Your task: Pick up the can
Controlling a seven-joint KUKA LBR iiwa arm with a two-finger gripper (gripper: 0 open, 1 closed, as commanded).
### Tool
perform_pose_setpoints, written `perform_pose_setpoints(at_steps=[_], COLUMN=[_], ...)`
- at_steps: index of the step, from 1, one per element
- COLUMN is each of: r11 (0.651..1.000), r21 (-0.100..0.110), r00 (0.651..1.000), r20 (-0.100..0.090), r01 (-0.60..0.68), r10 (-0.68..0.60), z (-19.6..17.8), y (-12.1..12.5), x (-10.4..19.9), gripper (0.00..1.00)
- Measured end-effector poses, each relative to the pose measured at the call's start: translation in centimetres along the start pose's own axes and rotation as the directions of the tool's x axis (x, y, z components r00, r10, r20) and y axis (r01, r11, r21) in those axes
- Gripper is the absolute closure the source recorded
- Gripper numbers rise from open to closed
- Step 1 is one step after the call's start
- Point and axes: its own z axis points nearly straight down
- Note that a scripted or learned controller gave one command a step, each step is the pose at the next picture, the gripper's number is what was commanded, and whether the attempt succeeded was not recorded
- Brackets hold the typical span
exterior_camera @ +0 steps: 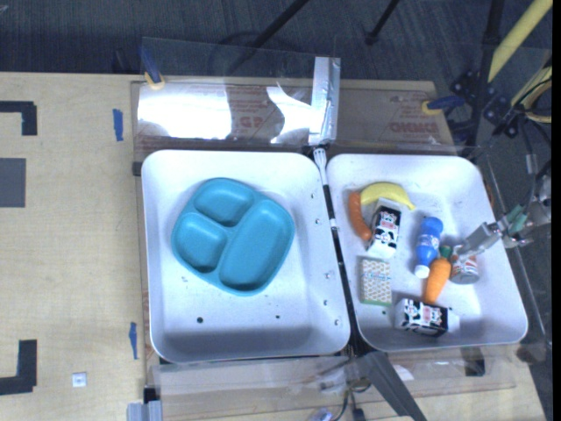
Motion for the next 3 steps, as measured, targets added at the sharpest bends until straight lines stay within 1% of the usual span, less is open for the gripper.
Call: perform_pose_setpoints(at_steps=[1, 2, 3], r11=[0.967, 0.954, 0.943], r21=[-0.004, 0.000, 0.001], r00=[0.967, 0.954, 0.943], r20=[0.003, 0.002, 0.002], r01=[-0.254, -0.301, -0.332], r10=[0.254, 0.301, 0.332], z=[-17.1, -17.0, -17.0], y=[1.8, 3.1, 4.3], x=[6.6, 14.1, 19.9], gripper=[0.00, 0.00, 0.00])
